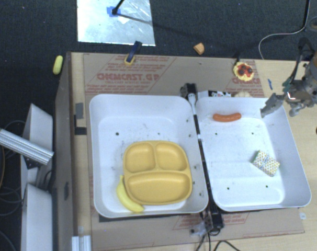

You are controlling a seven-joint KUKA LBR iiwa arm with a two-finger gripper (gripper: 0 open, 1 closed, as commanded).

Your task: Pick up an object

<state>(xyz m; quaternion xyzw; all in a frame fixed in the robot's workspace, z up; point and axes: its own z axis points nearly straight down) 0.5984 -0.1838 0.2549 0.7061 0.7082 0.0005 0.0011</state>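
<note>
In the right bin (284,192) lie an orange sausage (227,117) near the back wall and a small patterned block (266,163) toward the right side. The left bin (103,140) holds a yellow divided plate (157,172) and a yellow banana (126,196) at its front left corner. My gripper (276,103) hangs over the right bin's back right corner, above and to the right of the sausage, with nothing seen between its fingers.
On the cardboard behind the bins sit a small pizza toy (244,70), an orange piece (199,48) and a blue-yellow tool (132,53). A yellow item (57,64) lies off the bench's left corner. A cable (276,38) loops near the arm.
</note>
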